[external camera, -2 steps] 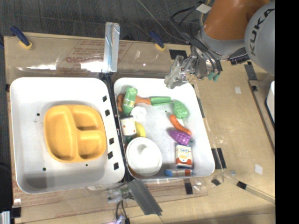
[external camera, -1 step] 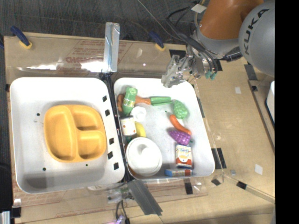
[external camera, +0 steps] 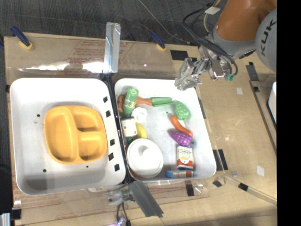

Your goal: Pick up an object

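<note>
My gripper [external camera: 188, 79] hangs over the back right corner of the right bin [external camera: 203, 126], above its rim, with nothing between its fingers that I can make out. Below it in that bin lie a green toy with a long green stick [external camera: 157, 100], a green leafy toy [external camera: 181, 110], an orange carrot-like piece [external camera: 178, 124], a purple grape bunch [external camera: 181, 138], a small juice carton [external camera: 185, 157], a white bowl [external camera: 145, 157], a yellow piece [external camera: 140, 131] and a small can [external camera: 128, 126].
The left bin [external camera: 23, 126] holds a yellow divided plate [external camera: 75, 133]. A metal strip [external camera: 112, 46] stands upright behind the gap between the bins. Bare bench lies to the right of the right bin. A marker [external camera: 178, 174] lies along that bin's front wall.
</note>
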`<state>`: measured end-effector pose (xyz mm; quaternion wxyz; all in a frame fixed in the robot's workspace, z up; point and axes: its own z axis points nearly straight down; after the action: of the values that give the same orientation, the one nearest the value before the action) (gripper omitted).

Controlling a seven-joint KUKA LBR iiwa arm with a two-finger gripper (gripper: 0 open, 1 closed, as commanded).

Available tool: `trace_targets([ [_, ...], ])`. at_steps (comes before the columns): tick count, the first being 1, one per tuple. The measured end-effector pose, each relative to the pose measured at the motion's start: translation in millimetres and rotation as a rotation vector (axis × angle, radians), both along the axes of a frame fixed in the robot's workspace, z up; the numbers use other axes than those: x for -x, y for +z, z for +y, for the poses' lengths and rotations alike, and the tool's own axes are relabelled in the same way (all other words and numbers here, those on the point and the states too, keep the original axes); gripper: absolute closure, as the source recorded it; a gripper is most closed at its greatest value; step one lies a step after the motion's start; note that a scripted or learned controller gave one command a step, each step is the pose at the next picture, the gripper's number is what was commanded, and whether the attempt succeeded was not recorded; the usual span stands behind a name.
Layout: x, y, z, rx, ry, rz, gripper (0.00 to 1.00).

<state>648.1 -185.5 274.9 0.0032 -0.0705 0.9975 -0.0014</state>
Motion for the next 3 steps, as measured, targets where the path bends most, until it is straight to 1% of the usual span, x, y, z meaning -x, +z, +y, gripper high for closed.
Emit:
trace_targets([
  [1, 12, -73, 33, -0.003, 0.184, 0.008, 1.0],
  [2, 7, 1, 52, -0.001, -0.004, 0.0, 1.0],
  [3, -9, -35, 47, -0.002, 0.164, 0.007, 1.0],
])
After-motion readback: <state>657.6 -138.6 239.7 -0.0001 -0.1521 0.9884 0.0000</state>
